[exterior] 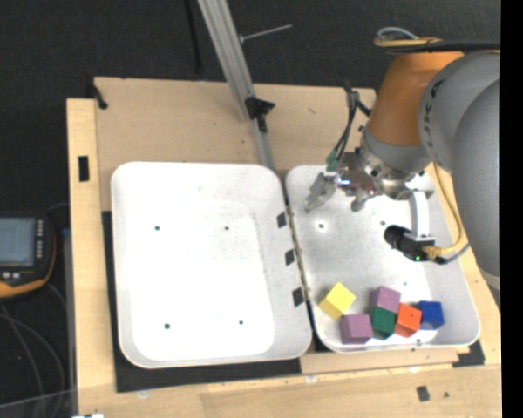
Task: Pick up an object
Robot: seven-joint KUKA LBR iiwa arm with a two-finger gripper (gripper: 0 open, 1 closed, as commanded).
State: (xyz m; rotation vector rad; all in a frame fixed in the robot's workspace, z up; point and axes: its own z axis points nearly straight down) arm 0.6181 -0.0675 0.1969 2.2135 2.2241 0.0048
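Blocks [383, 320], six small coloured cubes, sit in the right bin [349, 251], bunched at the near rim, well apart from the claw [338, 197] on its view-bottom side.

Claw hangs over the far end of that bin, just view-right of the wall btwn the two bins. Its fingers [318, 193] are spread apart w/ nothing btwn them, tips slanting down toward bare bin floor. No block touches the claw.

Nearest to the claw: yellow block [338, 300], almost straight below it in view, turned diamond-wise so a corner points at the near rim, standing a little apart from the rest. Further from the claw and to view-right: upper purple block [385, 300], lower purple block [356, 327], green block [382, 322], orange block [408, 318], and blue block [431, 313] farthest out. These five are packed close, some touching. As cubes, none has a clear long axis; the bunch as a whole runs view-left to view-right along the near rim. Faces look matte, plain, one colour each.

View-left of the claw lies the left bin [200, 259]. Both bins rest on the table [157, 120]. A metal rail [231, 50] slants up beyond the claw to view-top.
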